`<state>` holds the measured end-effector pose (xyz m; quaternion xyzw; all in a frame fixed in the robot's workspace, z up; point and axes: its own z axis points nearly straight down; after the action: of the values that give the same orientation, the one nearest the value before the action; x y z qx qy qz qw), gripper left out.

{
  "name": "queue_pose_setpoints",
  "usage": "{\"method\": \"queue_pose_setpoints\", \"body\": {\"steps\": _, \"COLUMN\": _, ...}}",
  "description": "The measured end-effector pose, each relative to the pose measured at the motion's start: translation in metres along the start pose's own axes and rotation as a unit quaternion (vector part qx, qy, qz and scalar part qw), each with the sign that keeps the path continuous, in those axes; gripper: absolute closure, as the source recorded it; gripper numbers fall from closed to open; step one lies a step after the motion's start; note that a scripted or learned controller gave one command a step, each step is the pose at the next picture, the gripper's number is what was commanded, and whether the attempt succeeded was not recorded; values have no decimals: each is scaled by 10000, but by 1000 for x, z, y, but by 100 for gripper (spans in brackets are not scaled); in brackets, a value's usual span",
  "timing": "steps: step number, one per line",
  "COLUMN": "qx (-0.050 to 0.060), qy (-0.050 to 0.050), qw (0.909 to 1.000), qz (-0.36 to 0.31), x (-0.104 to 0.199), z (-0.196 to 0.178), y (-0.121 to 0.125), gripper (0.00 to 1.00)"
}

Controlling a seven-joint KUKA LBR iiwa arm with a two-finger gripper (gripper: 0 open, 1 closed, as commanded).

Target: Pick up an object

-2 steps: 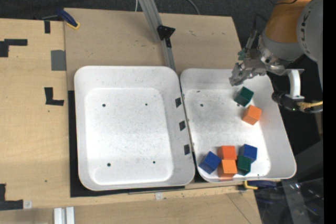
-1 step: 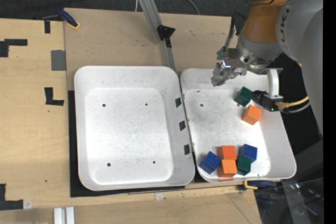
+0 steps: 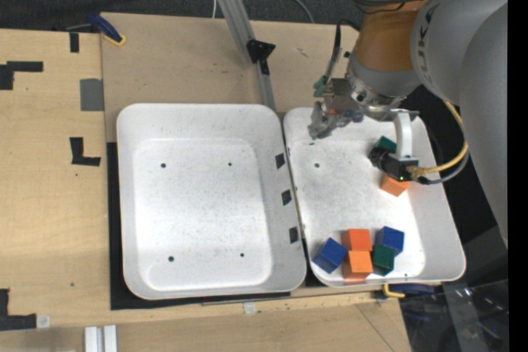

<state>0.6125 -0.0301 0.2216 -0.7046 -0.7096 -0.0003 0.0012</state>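
Note:
My gripper hangs over the far left corner of the right bin, under the orange band of the arm. Nothing shows beneath it but bare bin floor. At the near end of this bin lies a cluster of blocks: a blue block, two orange blocks, a green block and another blue block. By the right wall sit a dark green block and an orange block, a short way right of the gripper.
The left bin stands beside the right one, their rims touching. A slanted metal pole rises behind the bins. Cables run from the arm along the right bin's right wall.

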Motion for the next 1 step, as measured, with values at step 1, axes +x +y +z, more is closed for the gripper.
{"method": "queue_pose_setpoints", "body": {"steps": 1, "qx": 8, "qy": 0, "qw": 10000, "qz": 0, "x": 57, "z": 0, "y": -19, "gripper": 100}}
